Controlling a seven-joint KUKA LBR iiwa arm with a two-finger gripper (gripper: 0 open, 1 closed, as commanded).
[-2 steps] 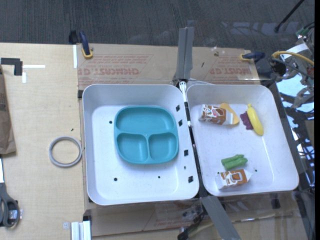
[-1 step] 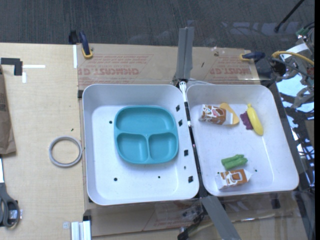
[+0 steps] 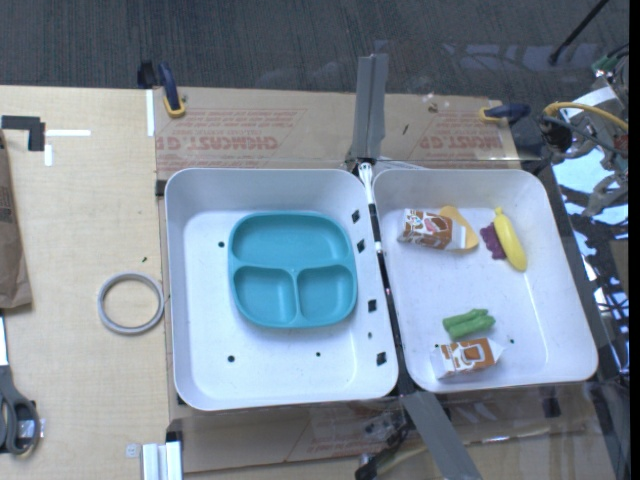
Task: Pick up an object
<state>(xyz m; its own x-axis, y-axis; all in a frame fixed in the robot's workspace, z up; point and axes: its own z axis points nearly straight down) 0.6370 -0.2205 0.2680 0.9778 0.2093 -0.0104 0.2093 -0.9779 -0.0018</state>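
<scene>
The right bin [image 3: 560, 298] holds several small items. A brown and white carton [image 3: 428, 228] lies near its back, with a yellow wedge [image 3: 462, 234] touching its right side. Further right, a yellow banana [image 3: 510, 240] lies against a small purple piece [image 3: 489, 238]. Toward the front, a green vegetable [image 3: 468, 322] lies just above a second small carton [image 3: 467, 357]. The left bin [image 3: 195, 338] holds a teal divided plate [image 3: 294, 269].
A grey tape ring [image 3: 131, 301] and scissors [image 3: 18, 423] lie on the wooden bench left of the bins. A brown bag [image 3: 10, 228] sits at the left edge. A metal post [image 3: 370, 108] rises behind the bins' divider. Cables [image 3: 590, 128] hang at the upper right.
</scene>
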